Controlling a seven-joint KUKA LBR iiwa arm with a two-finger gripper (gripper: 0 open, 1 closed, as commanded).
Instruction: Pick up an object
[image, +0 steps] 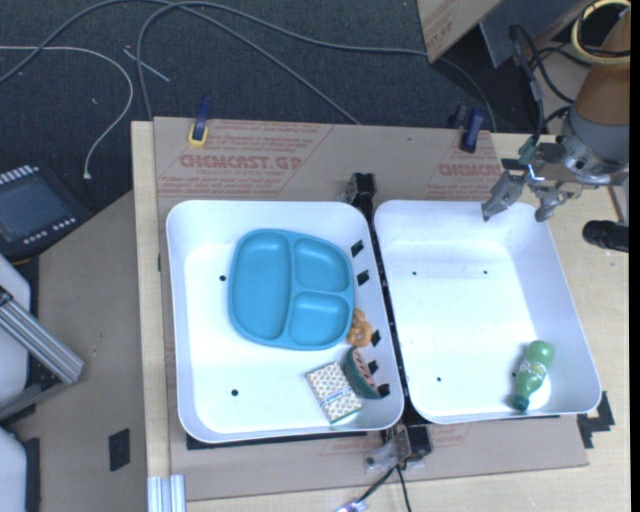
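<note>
My gripper (522, 207) hangs over the far right corner of the right bin (470, 300), its two fingers spread apart with nothing between them. A green bottle (531, 375) lies near the front right corner of that bin, well away from the gripper. In the left bin (200, 330) a blue divided plate (290, 288) lies in the middle. Near that bin's front right corner sit a small patterned box (333, 391), a dark green round item (361, 373) and a small orange-tan piece (360, 327).
A black divider with clips (368, 270) runs between the two bins. Blue clamps (200, 130) (471, 127) hold the cardboard-covered bench at the back. Cables lie on the dark floor behind.
</note>
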